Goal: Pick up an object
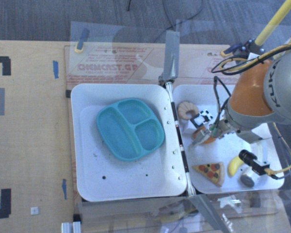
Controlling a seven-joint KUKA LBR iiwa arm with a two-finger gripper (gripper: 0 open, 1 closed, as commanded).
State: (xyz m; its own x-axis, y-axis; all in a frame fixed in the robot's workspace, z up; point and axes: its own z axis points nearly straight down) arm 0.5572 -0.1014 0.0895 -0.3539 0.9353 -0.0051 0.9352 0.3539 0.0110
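My gripper [202,136] is low over the middle of the right bin [271,132], reaching in from the right under the arm's orange band. A small orange object [208,140] lies right at its tip, partly hidden by it, and I cannot tell whether they touch. Just beyond the tip sit a tan doughnut [187,109] and a small black-and-white toy [204,116]. Toward the bin's front lie a pizza slice [209,173], a yellow banana [235,165] and a small grey piece [247,180].
The left bin [87,178] holds a blue divided plate [130,128] near its middle. A ridge with screws [177,140] separates the two bins. The arm's body covers the right bin's far right part.
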